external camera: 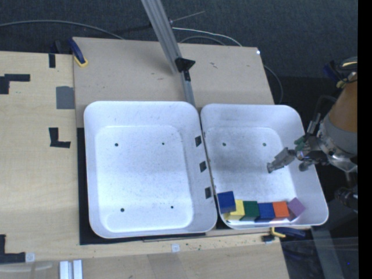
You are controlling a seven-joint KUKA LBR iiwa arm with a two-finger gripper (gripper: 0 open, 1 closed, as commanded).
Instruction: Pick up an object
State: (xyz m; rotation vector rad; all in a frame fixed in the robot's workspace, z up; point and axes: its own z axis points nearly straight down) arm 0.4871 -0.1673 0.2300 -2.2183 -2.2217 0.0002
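You saw the arm [343, 121] as grey, with an orange rounded band above its wrist. Its gripper [290, 160] carried two dull grey fingers [279, 161], with small green parts behind them.

Right bin [250, 118] floor open; blocks [258, 209] crowd near wall (single row).

We're looking down into a robotics lab. A plywood bench [174, 63] is carrying two shallow white bins [93, 156], black tape marks [55, 137] are sitting on the board at left, cables [197, 35] are trailing over dark floor, and an aluminium rail [160, 22] is slanting in overhead, all pointing to a test rig.
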